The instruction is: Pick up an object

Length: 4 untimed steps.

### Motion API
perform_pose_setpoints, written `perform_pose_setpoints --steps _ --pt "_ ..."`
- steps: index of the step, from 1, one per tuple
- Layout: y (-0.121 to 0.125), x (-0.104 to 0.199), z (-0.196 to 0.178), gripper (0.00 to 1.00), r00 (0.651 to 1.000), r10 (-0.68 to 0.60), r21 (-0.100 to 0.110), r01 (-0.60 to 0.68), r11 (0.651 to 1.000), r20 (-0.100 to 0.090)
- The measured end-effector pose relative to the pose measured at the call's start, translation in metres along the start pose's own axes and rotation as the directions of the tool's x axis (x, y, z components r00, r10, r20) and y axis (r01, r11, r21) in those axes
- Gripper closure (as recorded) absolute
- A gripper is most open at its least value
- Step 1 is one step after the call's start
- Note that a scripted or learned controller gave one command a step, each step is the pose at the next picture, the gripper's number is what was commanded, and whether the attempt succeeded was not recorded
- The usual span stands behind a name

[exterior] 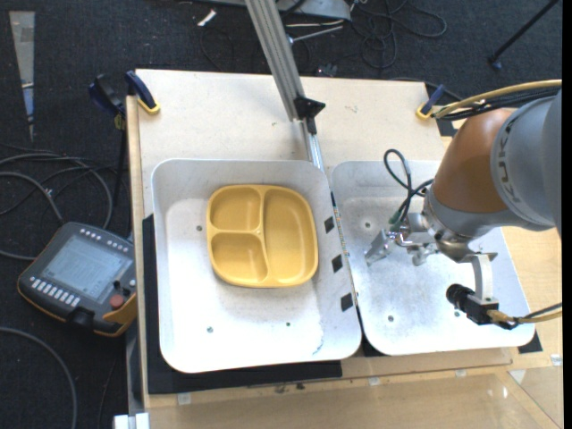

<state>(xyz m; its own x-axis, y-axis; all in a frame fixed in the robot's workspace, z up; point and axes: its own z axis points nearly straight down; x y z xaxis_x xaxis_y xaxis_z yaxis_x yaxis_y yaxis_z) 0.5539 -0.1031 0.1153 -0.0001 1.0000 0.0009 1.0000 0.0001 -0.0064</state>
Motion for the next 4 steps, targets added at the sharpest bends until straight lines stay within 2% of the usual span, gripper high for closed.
perform_pose_setpoints --steps 1,2,4 --pt "0.000 0.001 0.020 0.00 1.000 0.000 -0.006 0.000 1.000 0.001" --pt "0.001 0.001 0.009 1.00 1.000 0.000 -0.008 0.000 1.000 0.001" --pt "-0.004 -0.007 -0.092 1.00 1.000 -0.002 -0.012 0.002 1.000 0.002"
